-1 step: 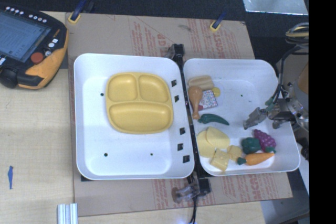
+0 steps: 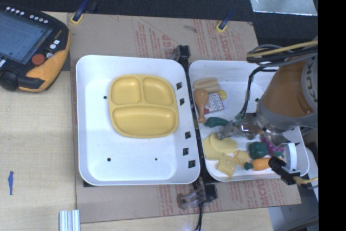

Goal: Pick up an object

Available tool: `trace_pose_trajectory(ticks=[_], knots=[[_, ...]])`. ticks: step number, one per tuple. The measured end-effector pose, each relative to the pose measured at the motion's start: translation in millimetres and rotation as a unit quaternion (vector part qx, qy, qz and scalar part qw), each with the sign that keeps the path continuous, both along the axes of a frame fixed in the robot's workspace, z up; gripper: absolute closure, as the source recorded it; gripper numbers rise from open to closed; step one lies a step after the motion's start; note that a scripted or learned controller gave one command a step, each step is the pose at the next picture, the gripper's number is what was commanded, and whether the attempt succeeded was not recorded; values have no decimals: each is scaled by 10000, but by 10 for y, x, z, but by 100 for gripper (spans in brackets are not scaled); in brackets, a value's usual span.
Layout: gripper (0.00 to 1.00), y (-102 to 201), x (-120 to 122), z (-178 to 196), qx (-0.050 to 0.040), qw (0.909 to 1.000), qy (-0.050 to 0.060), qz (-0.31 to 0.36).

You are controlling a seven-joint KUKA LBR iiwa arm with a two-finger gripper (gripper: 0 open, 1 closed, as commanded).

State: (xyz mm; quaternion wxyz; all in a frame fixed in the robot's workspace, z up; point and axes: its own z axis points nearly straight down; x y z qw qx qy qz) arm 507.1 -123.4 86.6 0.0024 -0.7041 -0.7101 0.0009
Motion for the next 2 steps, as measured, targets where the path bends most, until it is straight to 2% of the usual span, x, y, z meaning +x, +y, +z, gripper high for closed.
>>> trace_pose_trajectory(ticks=[1, 2], knots=[[0, 180, 464, 56, -11, 10000, -28, 5], [0, -387, -354, 89, -7, 10000, 17, -63]])
